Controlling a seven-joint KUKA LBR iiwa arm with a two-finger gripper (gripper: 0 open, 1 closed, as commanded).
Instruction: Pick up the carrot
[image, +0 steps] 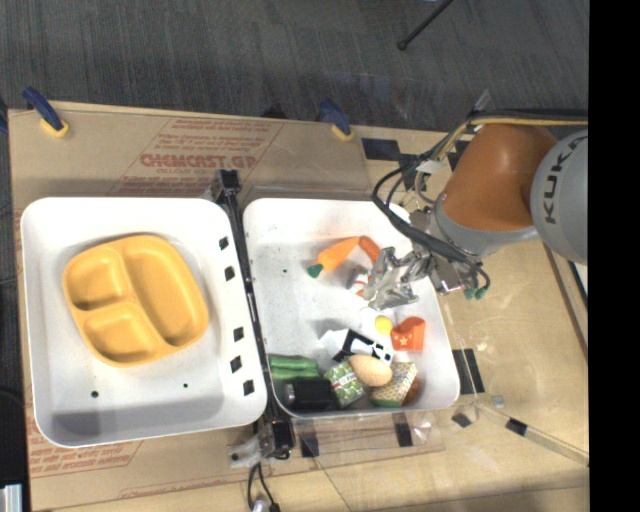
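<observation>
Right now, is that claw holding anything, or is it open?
Claw: in the right bin beside the carrot, nothing seen between its tips; open or shut cannot be told.

Arm (560, 200) enters from the right edge of the camera view, grey link uppermost, orange band (490, 185) just below it above the wrist. Wrist angled down and toward the left. Black cables loop off the upper left side of the wrist housing (several strands, overlapping). Gripper (385, 285) extends left and downward from the wrist, metal fingers pointing at a slant; finger spacing not resolvable from this angle.
</observation>
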